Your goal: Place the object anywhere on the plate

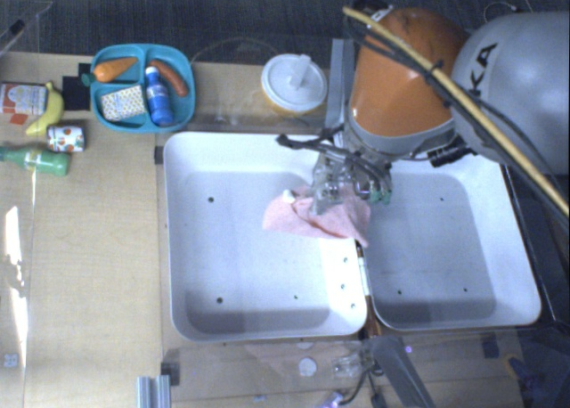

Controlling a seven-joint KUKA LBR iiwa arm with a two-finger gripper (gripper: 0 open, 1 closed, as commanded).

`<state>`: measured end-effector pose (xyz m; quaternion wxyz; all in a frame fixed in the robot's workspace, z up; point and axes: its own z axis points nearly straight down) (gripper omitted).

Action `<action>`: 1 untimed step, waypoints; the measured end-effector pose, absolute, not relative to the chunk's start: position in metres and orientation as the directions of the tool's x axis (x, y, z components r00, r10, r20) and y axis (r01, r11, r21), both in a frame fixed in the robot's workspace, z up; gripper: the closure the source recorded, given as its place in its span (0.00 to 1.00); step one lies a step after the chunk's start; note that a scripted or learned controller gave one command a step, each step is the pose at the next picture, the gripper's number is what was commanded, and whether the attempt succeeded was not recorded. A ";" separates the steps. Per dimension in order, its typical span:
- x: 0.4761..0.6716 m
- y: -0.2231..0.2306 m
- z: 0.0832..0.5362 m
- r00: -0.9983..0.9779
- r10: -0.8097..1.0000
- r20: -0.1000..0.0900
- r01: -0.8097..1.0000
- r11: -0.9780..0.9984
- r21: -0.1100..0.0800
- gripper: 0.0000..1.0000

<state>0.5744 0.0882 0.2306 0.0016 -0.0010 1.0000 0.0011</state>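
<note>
The arm's tool (343, 185) is hovering over a pink cloth (312, 216) lying at the left bin's (223, 308) right edge; its grip state is unclear.

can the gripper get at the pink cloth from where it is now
Probably yes. The gripper hangs right over the pink cloth, at the right side of the left bin, and nothing lies between them. Whether it already touches the cloth can't be told.

I watch from one fixed camera above the bench, angled down on the left bin (191, 246); the right bin (463, 264) sits beside it.
</note>
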 end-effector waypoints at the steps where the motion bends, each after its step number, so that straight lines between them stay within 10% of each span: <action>1: 0.575 0.088 0.231 -1.000 -0.002 -0.004 -0.002 1.000 0.002 0.00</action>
